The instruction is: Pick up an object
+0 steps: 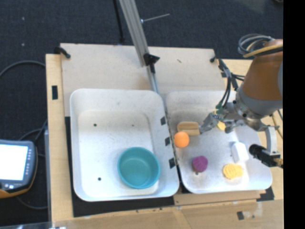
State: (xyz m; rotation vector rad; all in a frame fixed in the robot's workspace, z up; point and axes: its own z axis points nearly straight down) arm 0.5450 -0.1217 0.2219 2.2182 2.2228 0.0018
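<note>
Wood block lies flat in right bin, upper left part, long axis running left-right across the view. Gripper sits just right of it, tips low and near block's right end; whether fingers are spread or closed can't tell, and contact w/ block unclear. Orange ball just below block. Purple piece, yellow piece, white piece further right/below. Teal bowl in left bin.

A small yellow thing is half hidden behind the gripper. The screen is cut off by the left edge.
</note>
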